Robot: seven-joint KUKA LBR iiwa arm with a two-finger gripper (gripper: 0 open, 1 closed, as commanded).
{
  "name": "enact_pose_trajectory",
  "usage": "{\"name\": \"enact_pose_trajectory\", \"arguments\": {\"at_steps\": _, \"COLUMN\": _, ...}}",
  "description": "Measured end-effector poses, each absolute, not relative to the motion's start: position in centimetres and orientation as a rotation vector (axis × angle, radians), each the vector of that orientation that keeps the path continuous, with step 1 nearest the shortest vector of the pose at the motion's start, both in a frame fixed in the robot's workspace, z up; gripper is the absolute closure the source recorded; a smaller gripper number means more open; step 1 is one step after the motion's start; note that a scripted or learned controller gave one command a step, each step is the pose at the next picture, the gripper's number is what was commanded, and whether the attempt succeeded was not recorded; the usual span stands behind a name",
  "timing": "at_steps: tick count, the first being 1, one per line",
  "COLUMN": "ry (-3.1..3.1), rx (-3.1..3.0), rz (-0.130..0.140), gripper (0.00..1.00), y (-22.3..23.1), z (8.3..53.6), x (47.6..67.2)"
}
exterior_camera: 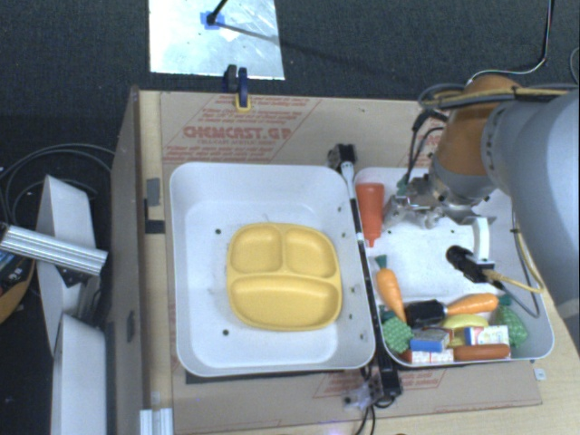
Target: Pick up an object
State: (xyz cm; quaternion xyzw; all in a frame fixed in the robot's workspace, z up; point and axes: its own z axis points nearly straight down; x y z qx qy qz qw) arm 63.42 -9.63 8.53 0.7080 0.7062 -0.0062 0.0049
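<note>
Toy food heaped at 6 o'clock in the right bin (535,333), carrot (390,290) beside the divider, likely from drops. Pincer (426,208) poised at 12 o'clock over bare floor; grip state impossible to tell.

Yellow divided tray (284,275) in left bin (195,243)

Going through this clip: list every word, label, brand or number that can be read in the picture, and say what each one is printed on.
"CHEMCAST GP": large red letters on the brown sheet under the bins, above the left bin.
Smaller red lines around that brand on the same sheet: too blurred to read.
Red print on the sheet's front edge below the left bin: too blurred to read.
Print on the small boxes in the right bin: too small to read.
</note>
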Motion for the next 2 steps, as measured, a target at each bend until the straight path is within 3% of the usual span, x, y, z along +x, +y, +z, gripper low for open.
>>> {"name": "enact_pose_trajectory", "arguments": {"at_steps": 1, "ry": 2.205, "rx": 2.212, "rz": -0.015, "gripper": 0.0, "y": -9.6, "z": 8.7, "x": 66.9}}
{"name": "enact_pose_trajectory", "arguments": {"at_steps": 2, "ry": 2.221, "rx": 2.219, "rz": -0.001, "gripper": 0.0, "y": -16.2, "z": 8.4, "x": 58.3}}
